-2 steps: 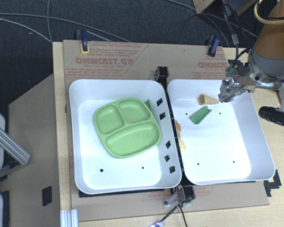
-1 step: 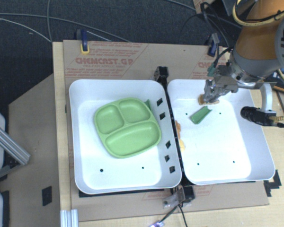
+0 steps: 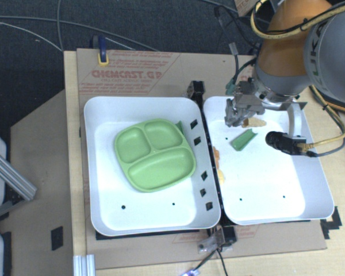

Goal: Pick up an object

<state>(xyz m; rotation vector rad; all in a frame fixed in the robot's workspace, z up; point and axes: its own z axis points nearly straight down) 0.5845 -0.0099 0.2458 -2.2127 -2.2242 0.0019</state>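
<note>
Cardboard-topped worktop (image 3: 132, 68) carries two white bins; in the right bin (image 3: 276, 200) a small green wedge (image 3: 242, 139), probably light, stiff and best pinched across its narrow sides, lies just below the claw (image 3: 239, 115), whose spread I cannot tell.

The arm (image 3: 328, 45) is a thick grey cylinder with dark lettering on its side. Just beside that, toward the hand (image 3: 240, 117), sits a rounded glossy orange band (image 3: 287, 27). A yellow cable (image 3: 270, 7) loops over the band; green wires run to the small grey metal hand.
</note>
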